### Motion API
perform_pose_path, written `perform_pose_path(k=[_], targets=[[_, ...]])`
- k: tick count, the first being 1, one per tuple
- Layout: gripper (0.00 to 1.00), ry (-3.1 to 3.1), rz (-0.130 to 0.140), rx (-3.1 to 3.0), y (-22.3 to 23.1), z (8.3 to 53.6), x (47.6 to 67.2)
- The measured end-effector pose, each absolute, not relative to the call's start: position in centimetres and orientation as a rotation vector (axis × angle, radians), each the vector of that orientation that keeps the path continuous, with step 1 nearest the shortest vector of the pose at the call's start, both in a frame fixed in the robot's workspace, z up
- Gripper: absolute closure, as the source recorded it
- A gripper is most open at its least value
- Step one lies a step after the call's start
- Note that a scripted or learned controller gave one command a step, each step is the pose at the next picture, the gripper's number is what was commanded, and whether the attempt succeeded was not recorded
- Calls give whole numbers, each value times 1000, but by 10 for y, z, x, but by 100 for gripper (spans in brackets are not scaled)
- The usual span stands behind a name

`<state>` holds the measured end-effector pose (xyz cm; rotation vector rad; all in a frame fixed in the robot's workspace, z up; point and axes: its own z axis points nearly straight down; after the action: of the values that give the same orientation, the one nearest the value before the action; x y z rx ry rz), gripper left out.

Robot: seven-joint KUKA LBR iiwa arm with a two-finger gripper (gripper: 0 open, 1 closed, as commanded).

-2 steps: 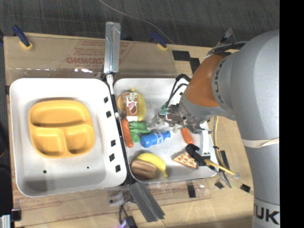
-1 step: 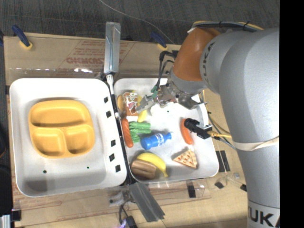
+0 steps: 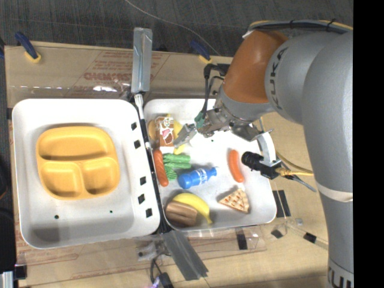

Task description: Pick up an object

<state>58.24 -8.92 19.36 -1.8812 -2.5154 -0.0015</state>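
Note:
The right bin (image 3: 264, 212) holds several toy foods. A brown and white packet (image 3: 163, 131) lies at its far left, with a green vegetable (image 3: 176, 162) and a blue bottle (image 3: 197, 176) nearer the middle. My gripper (image 3: 187, 134) hangs low over the bin's upper left part, just right of the packet and above the green vegetable. Nothing shows as lifted with it. The grey arm with its orange band (image 3: 255, 71) reaches in from the right and hides the bin's far right corner.
The right bin also has an orange sausage (image 3: 159, 168) by its left wall, a red sausage (image 3: 236, 164), a pizza slice (image 3: 235, 200), a banana (image 3: 197, 204) and a brown bun (image 3: 180, 215). A yellow divided tray (image 3: 78, 159) lies in the left bin (image 3: 36, 233).

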Motion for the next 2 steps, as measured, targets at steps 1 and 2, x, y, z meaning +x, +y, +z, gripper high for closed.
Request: perform_pose_path(k=[1,2], targets=[[0,-2377,5,-2046,-103,138,565],[0,-2460,5,-1945,-110,89,628]])
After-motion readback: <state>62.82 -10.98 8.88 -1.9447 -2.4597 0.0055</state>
